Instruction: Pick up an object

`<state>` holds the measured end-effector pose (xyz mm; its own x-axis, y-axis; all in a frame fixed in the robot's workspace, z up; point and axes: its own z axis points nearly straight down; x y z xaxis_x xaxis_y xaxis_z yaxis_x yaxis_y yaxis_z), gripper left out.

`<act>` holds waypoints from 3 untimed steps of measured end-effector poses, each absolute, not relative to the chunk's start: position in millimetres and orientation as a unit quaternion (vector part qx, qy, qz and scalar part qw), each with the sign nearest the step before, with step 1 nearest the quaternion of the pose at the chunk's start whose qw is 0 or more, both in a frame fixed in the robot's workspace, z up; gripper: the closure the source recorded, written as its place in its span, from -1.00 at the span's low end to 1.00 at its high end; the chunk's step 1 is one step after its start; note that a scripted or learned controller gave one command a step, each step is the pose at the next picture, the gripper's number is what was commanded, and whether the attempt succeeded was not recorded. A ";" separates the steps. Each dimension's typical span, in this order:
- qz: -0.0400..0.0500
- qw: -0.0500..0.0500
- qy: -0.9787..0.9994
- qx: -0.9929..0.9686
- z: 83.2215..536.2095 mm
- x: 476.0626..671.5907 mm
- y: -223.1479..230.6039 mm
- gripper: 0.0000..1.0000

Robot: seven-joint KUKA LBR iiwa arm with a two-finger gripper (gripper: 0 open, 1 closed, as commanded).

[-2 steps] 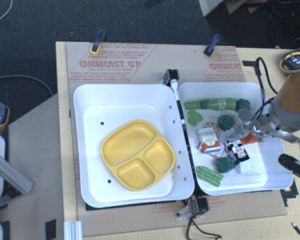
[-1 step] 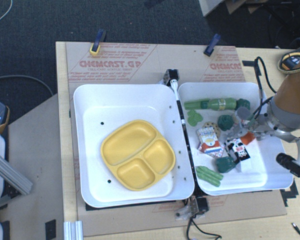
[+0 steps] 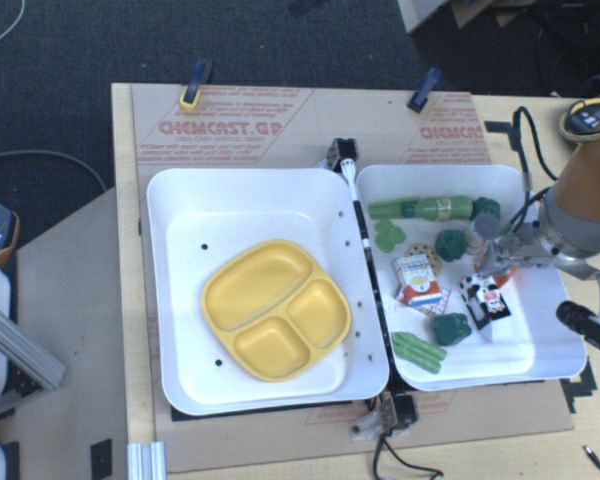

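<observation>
camera view: bench board (image 3: 225, 128) reads "chemcast gp"; arm's fingers (image 3: 492, 264) over right bin (image 3: 550, 353), state unclear.

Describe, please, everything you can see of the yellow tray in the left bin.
The yellow tray looks like smooth moulded plastic, rounded in outline, with three shallow compartments: one long, two smaller. It lies flat, open side up, turned at a slant, near the middle of the left bin. It touches only the bin's floor.

Smooth, shiny plastic is seen in the two white bins (image 3: 170, 268) and the yellow tray (image 3: 275, 310). Matt, paper-covered board (image 3: 280, 118) is laid under them. The floor (image 3: 80, 28) looks rough like carpet.
</observation>
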<state>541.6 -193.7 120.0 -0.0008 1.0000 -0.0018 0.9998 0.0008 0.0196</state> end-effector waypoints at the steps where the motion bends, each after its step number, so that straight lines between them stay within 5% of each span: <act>1: 0.002 0.004 0.708 0.706 175.6 543.6 -183.6 1.00; 2: 0.002 0.004 0.708 0.706 228.5 545.2 -183.8 1.00; 3: 0.002 0.002 0.709 0.705 237.6 572.5 -140.8 1.00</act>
